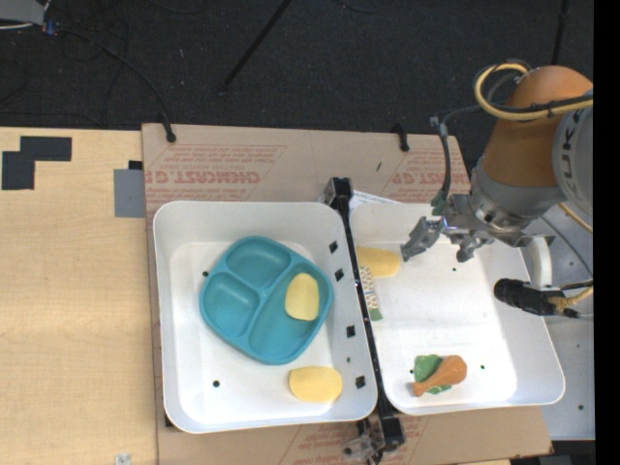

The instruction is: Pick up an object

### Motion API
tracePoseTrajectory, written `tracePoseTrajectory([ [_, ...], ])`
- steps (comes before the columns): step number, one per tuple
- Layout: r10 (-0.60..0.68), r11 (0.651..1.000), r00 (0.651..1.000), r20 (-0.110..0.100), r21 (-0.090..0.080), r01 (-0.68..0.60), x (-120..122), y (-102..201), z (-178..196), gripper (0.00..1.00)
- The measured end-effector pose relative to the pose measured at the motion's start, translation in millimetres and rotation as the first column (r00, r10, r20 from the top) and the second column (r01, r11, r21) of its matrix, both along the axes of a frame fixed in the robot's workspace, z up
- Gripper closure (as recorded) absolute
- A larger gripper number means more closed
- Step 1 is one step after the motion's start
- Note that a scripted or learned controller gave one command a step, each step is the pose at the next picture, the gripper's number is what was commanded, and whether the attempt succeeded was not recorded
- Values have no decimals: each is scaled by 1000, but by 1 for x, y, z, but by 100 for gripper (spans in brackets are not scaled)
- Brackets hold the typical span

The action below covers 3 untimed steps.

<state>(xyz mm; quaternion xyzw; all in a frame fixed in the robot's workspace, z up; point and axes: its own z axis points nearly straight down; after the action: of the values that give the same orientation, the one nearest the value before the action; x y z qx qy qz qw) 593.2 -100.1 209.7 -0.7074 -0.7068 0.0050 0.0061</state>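
Two white bins sit side by side on the bench. Over the right bin hangs the claw, near that bin's upper left part, reaching in from the right. Its fingers look spread, with nothing between them.

Just left of and slightly below the claw lies a yellow piece, close against the divider between the bins; the nearer finger tip is just beside it, and whether they touch cannot be told. Well apart from the claw, near the right bin's lower edge, lies a carrot, orange with a green top.

The left bin holds a teal tray with a yellow piece in its right compartment. Another yellow lump lies on the bin floor just below the tray.
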Motion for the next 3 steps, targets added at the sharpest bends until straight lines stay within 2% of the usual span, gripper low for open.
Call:
tracePoseTrajectory([
  [1, 2, 1000, 1000, 15, -2, -2, 3, 0, 8, 0],
  [2, 1, 1000, 1000, 7, -1, -1, 4, -2, -56, 0],
  [3, 0, 1000, 1000, 7, 0, 0, -2, -2, -101, 0],
])
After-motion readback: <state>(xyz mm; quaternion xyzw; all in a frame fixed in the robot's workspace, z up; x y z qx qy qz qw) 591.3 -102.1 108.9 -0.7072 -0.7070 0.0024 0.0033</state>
